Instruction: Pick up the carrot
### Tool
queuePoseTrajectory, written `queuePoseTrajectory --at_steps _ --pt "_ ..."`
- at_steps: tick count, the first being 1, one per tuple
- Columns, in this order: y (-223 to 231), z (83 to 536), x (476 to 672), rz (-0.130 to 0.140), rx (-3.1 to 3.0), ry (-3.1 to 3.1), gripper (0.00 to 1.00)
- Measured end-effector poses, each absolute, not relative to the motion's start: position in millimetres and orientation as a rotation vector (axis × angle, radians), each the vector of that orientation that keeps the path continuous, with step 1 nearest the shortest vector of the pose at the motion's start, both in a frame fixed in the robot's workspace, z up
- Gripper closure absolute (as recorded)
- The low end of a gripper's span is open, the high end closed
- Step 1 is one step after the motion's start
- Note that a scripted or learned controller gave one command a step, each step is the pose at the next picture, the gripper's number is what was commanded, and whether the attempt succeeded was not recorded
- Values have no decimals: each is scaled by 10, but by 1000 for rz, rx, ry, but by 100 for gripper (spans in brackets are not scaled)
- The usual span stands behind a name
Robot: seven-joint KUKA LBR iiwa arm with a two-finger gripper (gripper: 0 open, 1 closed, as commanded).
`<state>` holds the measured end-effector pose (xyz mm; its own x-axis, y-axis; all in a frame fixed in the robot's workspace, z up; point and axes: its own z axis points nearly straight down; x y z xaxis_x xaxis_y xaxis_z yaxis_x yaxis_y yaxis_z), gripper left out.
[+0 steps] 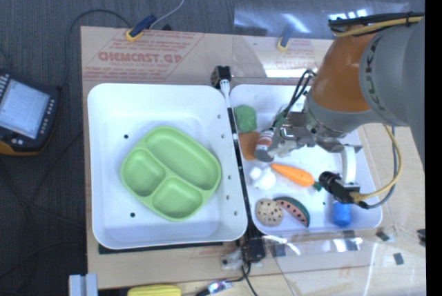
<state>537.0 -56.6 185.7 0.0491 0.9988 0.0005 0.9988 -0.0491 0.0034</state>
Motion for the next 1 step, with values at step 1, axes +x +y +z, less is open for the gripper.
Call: queuePoseTrajectory --at_steps 1 --pt "-1225 1065 5144 -7 1652 2679 100"
